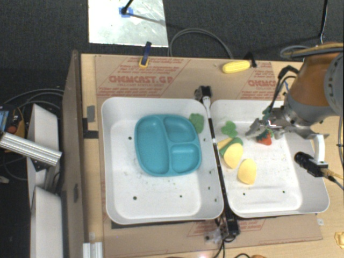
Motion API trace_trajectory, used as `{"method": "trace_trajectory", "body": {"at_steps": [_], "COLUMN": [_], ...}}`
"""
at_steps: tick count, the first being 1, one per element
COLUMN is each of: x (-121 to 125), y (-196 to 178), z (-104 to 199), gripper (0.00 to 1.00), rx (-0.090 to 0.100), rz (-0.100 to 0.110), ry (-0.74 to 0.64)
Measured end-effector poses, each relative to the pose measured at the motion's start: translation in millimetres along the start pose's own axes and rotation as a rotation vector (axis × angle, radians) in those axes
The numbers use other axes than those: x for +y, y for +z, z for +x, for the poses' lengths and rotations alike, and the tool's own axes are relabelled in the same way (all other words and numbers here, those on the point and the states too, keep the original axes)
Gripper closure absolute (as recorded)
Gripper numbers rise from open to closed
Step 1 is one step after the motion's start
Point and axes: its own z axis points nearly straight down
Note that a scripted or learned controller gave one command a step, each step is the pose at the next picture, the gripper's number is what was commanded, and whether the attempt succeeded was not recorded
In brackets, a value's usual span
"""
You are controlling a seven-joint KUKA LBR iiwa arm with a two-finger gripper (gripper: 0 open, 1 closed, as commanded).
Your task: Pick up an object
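— Where was the gripper seen?
— Over the right bin, directly above a small red-and-green object.
— Was anything held?
— That could not be told; the object was seen just below, touching or nearly so.

white bins: two
blue plate: one
yellow toys: two
green toys: two
red toy: one

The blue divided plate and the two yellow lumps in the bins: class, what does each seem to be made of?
Blue divided plate: probably moulded plastic, with even colour, smooth raised ridges and a dull sheen. Yellow lumps: likely plastic or foam toy food, with rounded shapes and a matte, uniform surface; the view leaves it open which.
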Motion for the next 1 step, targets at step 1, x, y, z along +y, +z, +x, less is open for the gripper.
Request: {"method": "trace_trajectory", "body": {"at_steps": [1], "x": [-50.3], "y": [86.5], "z": [9.2], "gripper": [0.0], "rx": [0.005], "rz": [0.017], "ry": [0.005]}}
